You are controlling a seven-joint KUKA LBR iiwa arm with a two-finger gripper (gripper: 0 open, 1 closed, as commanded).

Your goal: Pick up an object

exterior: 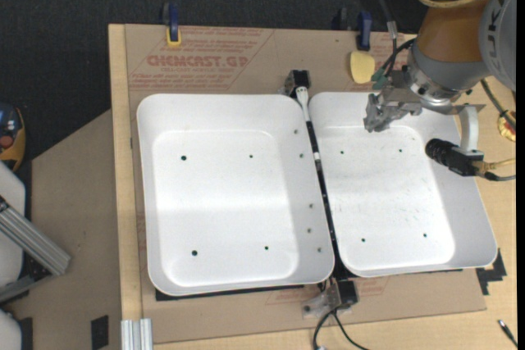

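At the far left, off the bench, a length of aluminium rail [34, 240] lies at a slant. The brown board [123, 176] that carries both bins has red lettering along its far edge, and a blue clamp [171, 19] with a yellow pad grips that edge near the far left corner.

The left bin [221, 205], white and shallow, sits on the left half of the board; four small dark dots mark its floor, one towards each corner. A black strip [316, 168] runs between the two bins from the far edge to the near edge, with a black clip [297, 81] at its far end and a black connector with a cable [338, 297] at its near end.

The right bin [394, 209] touches that strip and bears the same four dots. The pale yellow object [361, 66], small and rounded, lies on the bare board just beyond the far edge of the right bin, outside it, close below a second blue clamp [363, 29] on the board's far edge.

The gripper [376, 124] hangs over the far left corner of the right bin, near the pale yellow object but apart from it. Whether it is spread or pressed together cannot be told from this slant. The arm [463, 4], grey with its orange band, reaches in over the far right corner of the board
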